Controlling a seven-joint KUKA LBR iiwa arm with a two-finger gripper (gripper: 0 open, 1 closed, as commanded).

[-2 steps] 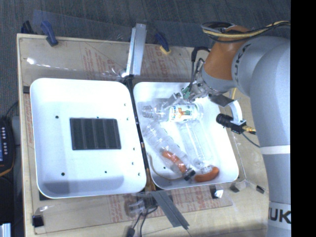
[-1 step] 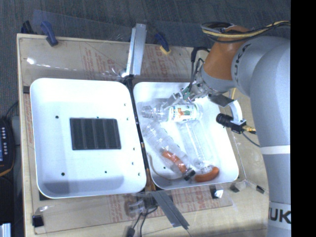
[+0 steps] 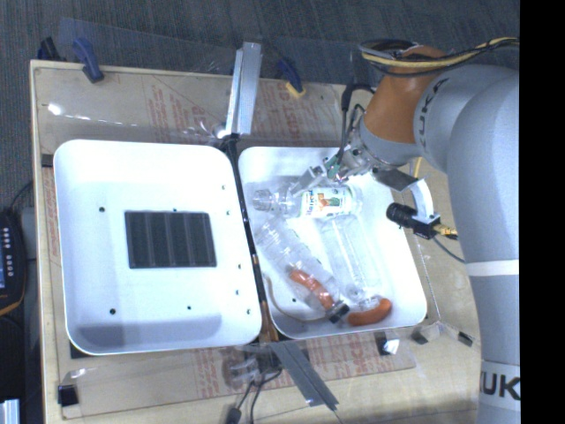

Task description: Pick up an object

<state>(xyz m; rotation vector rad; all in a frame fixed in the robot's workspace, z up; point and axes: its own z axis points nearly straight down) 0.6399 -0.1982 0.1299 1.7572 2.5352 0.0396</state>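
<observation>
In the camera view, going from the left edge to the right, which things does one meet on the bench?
Left white bin with its dark ribbed panel → metal divider bar → right white bin holding clear plastic bottles → grey arm.

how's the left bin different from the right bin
The left bin bears a dark ribbed rectangle on its floor; the right bin holds clear plastic bottles and orange pieces. The gripper is over the right bin, not the left bin. Both are shallow and white.
</observation>
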